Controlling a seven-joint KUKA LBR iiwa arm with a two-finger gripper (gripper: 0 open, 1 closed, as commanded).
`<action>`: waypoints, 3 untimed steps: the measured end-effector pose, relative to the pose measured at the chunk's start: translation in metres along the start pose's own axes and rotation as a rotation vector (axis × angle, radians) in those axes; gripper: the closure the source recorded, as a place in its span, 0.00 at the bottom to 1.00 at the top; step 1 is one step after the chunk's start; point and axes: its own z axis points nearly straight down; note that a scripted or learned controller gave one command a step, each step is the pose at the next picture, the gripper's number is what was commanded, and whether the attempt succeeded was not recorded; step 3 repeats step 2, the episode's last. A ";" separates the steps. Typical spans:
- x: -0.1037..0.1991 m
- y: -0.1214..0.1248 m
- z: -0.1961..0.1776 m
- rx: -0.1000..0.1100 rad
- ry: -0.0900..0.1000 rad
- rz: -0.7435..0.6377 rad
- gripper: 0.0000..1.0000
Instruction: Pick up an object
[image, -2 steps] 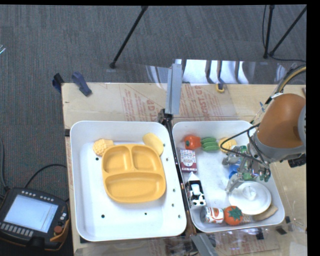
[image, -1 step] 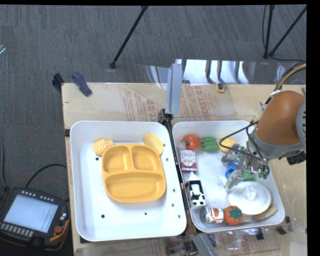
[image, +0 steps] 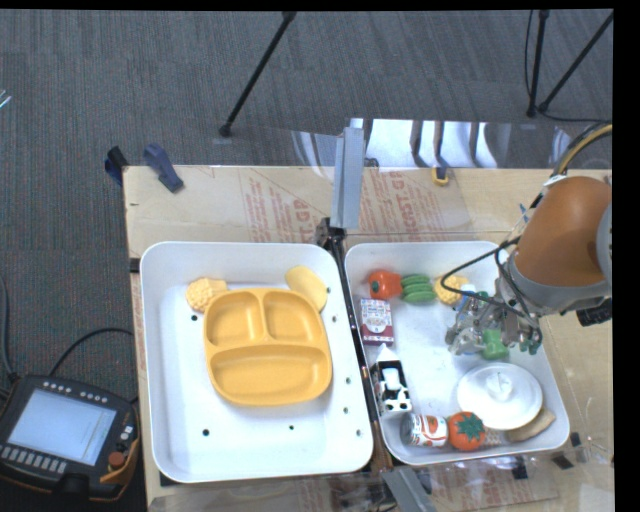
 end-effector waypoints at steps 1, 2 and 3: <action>0.000 0.000 0.000 0.000 0.000 0.000 0.00; -0.023 0.001 0.010 0.003 0.001 -0.047 0.00; -0.023 0.001 0.010 0.003 0.001 -0.047 0.00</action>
